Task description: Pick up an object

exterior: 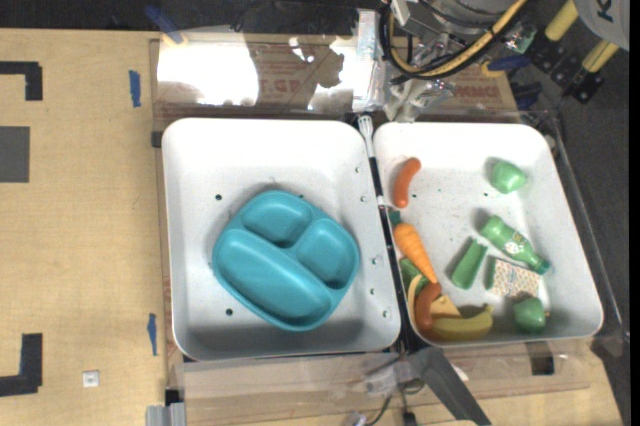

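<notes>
My gripper point(418, 100) hangs over the back rim of the right bin point(575, 214), under the orange band of the arm, with nothing visibly in it. In that bin lie an orange sausage point(404, 182) at the back left, a carrot point(415, 251) along the left wall, a green rounded piece point(507, 176) at the back right, a green bottle point(513, 244), a green cylinder point(467, 263), a patterned packet point(515, 281), a green lime point(529, 314) and a banana point(462, 322) at the front. The sausage is the nearest to the gripper, a short way in front of it.
The left bin point(190, 164) holds a teal divided plate point(285, 259). A clear plastic sheet point(260, 74) lies behind the bins. Cables point(520, 4) loop around the wrist. The divider between the bins point(375, 204) runs just left of the sausage and carrot.
</notes>
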Robot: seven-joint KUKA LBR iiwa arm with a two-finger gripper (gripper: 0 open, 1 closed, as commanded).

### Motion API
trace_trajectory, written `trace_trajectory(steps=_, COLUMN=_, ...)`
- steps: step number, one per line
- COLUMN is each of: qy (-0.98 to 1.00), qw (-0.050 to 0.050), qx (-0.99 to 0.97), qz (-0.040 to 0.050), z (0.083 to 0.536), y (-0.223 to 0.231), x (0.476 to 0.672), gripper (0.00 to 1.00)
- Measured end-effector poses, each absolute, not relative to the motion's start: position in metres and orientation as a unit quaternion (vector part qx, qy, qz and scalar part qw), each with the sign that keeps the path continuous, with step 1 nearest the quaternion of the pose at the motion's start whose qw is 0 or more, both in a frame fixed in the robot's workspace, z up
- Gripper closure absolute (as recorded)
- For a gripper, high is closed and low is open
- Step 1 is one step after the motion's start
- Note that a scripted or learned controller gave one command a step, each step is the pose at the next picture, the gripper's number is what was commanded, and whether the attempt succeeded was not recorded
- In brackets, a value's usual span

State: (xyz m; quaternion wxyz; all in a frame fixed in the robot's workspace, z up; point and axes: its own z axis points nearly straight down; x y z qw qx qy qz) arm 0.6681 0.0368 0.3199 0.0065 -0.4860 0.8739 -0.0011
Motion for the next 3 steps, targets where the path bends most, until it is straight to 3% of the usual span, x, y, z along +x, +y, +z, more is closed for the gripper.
trace_trajectory(steps=1, qy=0.874, qw=0.007, qx=-0.486, qz=-0.0019, z=0.363, y=0.036, x=0.668, gripper=1.00)
trace_trajectory(steps=2, qy=0.815, qw=0.003, qx=-0.579, qz=-0.0005, z=0.354, y=0.024, x=0.667, gripper=1.00)
trace_trajectory(steps=3, qy=0.836, qw=0.007, qx=-0.548, qz=-0.0017, z=0.404, y=0.014, x=0.668, gripper=1.00)
